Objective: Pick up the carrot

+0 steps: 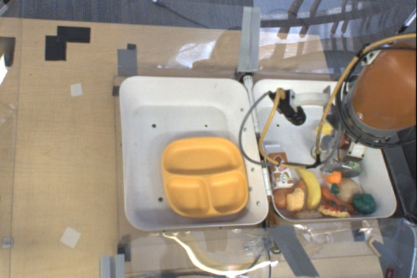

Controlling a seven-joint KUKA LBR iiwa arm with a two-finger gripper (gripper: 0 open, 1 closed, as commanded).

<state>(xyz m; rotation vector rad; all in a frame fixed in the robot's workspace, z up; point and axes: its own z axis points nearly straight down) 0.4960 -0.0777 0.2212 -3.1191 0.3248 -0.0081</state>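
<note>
arm: reaching in from right | gripper (pixel 333 163): lowered, pointing down

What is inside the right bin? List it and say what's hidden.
The right bin holds toy food piled at its near end: a banana, the carrot, a green piece and a small carton. The arm covers the bin's right part, so anything beneath it is hidden.

2 bins (pixel 130 159), 1 tray (pixel 204 176), 1 banana (pixel 311 187)
</note>
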